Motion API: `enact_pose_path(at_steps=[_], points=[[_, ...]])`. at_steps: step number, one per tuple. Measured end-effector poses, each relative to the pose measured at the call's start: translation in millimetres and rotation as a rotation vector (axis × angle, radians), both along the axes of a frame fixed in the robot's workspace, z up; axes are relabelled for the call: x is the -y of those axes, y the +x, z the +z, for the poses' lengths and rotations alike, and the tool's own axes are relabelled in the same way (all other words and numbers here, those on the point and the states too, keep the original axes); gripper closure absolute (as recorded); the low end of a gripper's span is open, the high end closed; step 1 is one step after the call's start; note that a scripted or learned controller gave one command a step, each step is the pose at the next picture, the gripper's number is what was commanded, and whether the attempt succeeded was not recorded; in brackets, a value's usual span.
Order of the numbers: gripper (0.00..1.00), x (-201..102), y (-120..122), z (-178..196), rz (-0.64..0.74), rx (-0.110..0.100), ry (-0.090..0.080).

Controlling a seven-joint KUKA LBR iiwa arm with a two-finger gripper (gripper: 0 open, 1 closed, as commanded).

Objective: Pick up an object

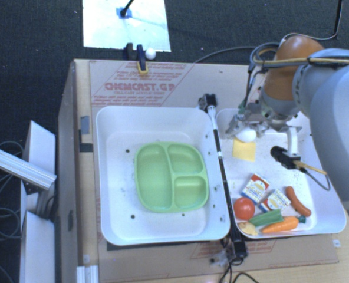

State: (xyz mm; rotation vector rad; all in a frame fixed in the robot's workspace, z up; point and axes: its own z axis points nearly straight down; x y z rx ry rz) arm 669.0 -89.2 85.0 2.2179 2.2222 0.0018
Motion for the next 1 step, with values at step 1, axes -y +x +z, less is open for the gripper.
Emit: enact_pose_path(at_steps=[1], points=[[0.0, 4.5, 0.1, 0.2, -0.001, 0.0, 0.0]])
